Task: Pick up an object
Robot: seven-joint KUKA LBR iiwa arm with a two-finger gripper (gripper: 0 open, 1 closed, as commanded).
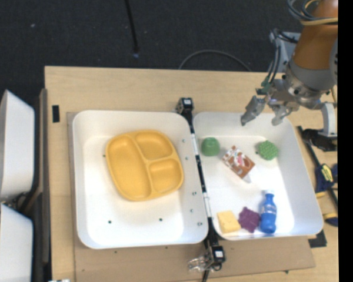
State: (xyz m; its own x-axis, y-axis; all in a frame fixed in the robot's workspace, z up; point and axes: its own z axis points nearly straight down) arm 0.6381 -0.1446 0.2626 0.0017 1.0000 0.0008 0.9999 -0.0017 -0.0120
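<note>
A robotics lab: a plywood table [59, 93] stands on dark carpet [76, 22] with loose cables [129, 16], two white bins [82, 157] are clamped side by side, and a grey-and-orange industrial arm [312, 46] reaches over toy-like test objects.

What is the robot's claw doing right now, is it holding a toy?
Gripper: open, holding nothing, up above the far end of the right bin.

No text, brand, number or sign can be read anywhere; the red-and-white printed packet [238, 161] below the hand [263, 116] shows only blurred patterning, too small to make out.
</note>
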